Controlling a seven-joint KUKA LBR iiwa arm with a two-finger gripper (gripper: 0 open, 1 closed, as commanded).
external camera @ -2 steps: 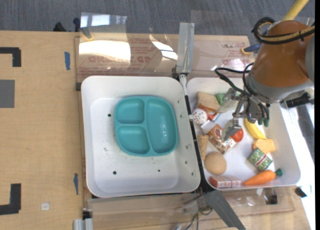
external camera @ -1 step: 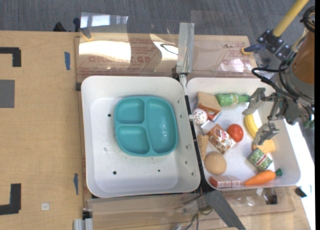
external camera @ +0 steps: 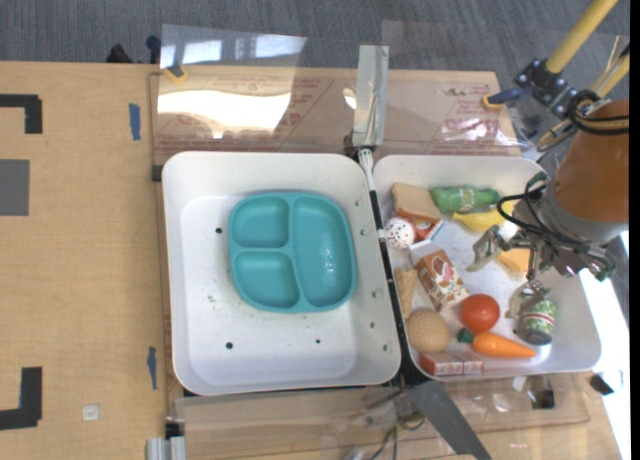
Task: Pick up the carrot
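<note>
Small orange carrot with green stub [external camera: 503, 346] lies flat at the near edge of the right shallow white bin [external camera: 585, 333], pointing right, just right of a round red tomato [external camera: 480, 311] and touching nothing of the arm. Grey arm with orange band [external camera: 597, 173] reaches in from the right; its metal pincer [external camera: 512, 248] hovers mid-bin, farther back than the carrot, fingers spread apart, nothing between them. A green-and-red can [external camera: 537, 316] sits just under the pincer, beside the carrot. Same bin also has a green bottle [external camera: 463, 197], yellow banana [external camera: 483, 218], red-brown carton [external camera: 441, 280], tan round bun [external camera: 428, 330]. Left white bin [external camera: 190, 348] holds a teal three-section plate [external camera: 293, 251]. Both bins sit on the brown cardboard tabletop [external camera: 75, 248].
</note>
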